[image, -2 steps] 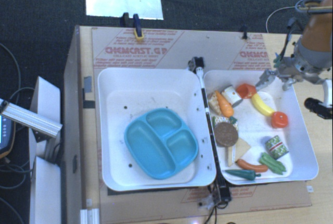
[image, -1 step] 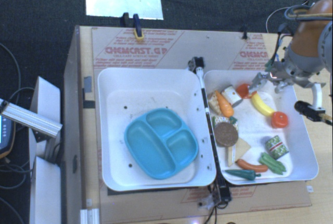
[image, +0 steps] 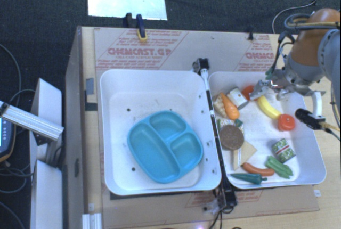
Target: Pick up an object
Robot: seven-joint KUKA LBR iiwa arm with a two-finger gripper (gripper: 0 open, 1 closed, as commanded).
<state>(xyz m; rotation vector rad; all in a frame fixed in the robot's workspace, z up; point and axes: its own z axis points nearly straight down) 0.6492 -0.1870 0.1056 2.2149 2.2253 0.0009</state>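
Tool (image: 265,88) (grip state unclear) over curved, smooth banana (image: 268,107) — beside round tomato (image: 286,122).

Bright, even overhead light; soft shadows, slightly grainy focus.

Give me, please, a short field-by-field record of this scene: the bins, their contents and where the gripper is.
left bin: holds a blue divided plate
right bin: holds toy food
near top of right bin: carrot, banana, tomato
middle: brown round patty
near front edge: sausage, green can, green pods, green chili
gripper: over the top of the right bin, beside the banana's upper end
held object: none seen between the fingers
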